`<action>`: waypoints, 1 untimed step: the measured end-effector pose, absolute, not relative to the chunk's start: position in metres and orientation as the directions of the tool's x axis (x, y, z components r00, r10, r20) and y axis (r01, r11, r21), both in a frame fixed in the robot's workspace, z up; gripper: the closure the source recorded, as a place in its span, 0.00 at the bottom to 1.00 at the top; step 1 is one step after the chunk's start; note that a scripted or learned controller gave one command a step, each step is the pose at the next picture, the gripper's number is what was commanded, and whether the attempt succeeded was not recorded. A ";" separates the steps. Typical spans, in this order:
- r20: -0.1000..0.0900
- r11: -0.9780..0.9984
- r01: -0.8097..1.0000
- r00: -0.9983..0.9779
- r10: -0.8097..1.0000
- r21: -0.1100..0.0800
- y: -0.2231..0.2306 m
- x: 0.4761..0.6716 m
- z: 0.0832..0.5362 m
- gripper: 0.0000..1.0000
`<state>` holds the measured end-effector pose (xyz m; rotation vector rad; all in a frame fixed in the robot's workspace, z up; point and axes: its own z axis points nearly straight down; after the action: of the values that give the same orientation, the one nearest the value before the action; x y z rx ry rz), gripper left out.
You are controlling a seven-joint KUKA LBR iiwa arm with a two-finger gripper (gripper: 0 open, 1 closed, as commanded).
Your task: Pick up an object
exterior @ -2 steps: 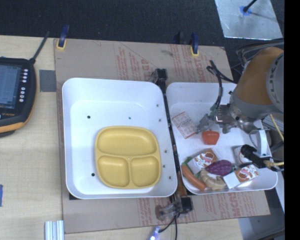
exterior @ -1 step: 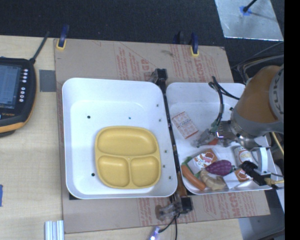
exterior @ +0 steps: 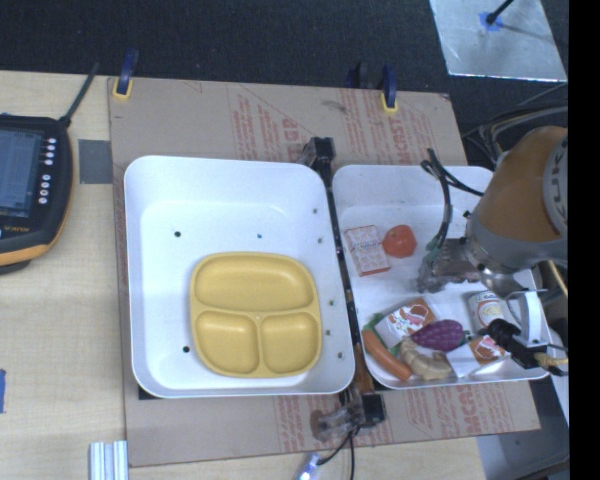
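The right white bin (exterior: pixel 380 190) holds several small items: a pink packet (exterior: pixel 366 249), a red tomato-like piece (exterior: pixel 400 240), a purple eggplant shape (exterior: pixel 438 335), an orange carrot (exterior: pixel 384 355), a small printed pouch (exterior: pixel 408 320) and a small can (exterior: pixel 487 310). My gripper (exterior: pixel 438 271) hangs low over the middle right of this bin, just right of the red piece and above the purple shape. Its fingers are dark and blurred against the bin. The grey arm with its orange band (exterior: pixel 520 193) comes in from the right.
The left white bin (exterior: pixel 160 198) holds a yellow three-compartment tray (exterior: pixel 256 313). Both bins rest on a cardboard sheet (exterior: pixel 230 118). A teach pendant (exterior: pixel 20 188) lies at the far left of the bench. Cables run along the right bin's far side.
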<state>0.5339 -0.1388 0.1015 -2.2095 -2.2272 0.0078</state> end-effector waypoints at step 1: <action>-0.001 0.008 1.000 -0.008 1.000 -0.007 -0.139 0.534 0.101 0.00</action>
<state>0.5338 -0.1388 0.1014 -2.2091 -2.2278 0.0082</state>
